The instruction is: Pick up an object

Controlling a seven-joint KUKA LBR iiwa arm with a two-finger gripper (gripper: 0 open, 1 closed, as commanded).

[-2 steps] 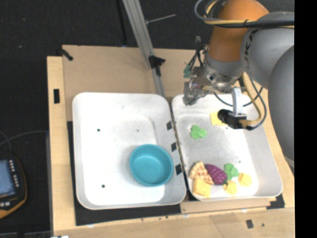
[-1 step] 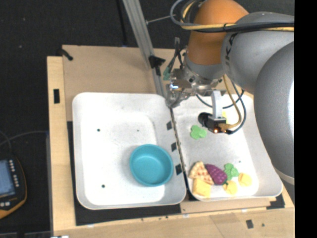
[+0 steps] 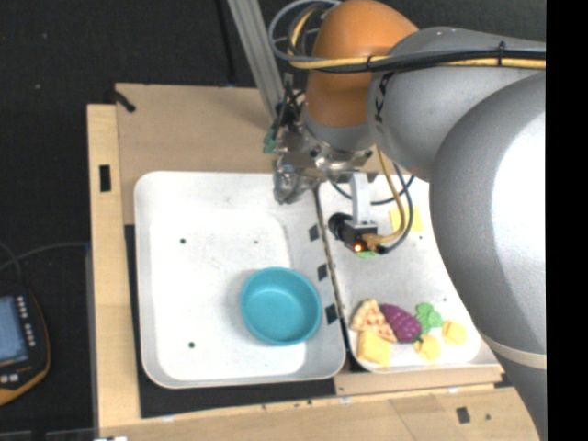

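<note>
Left bin [image 3: 175, 246]: bowl [image 3: 280, 305] below tool [image 3: 287, 186]

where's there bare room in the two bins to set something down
The left bin is mostly bare: its whole left half and the far stretch above the blue bowl, up to where the gripper hangs. The right bin is crowded: toy food fills its near end and the arm covers the rest.

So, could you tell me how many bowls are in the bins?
1: a blue bowl in the left bin, near its front right corner. The arm hides part of the right bin.
</note>
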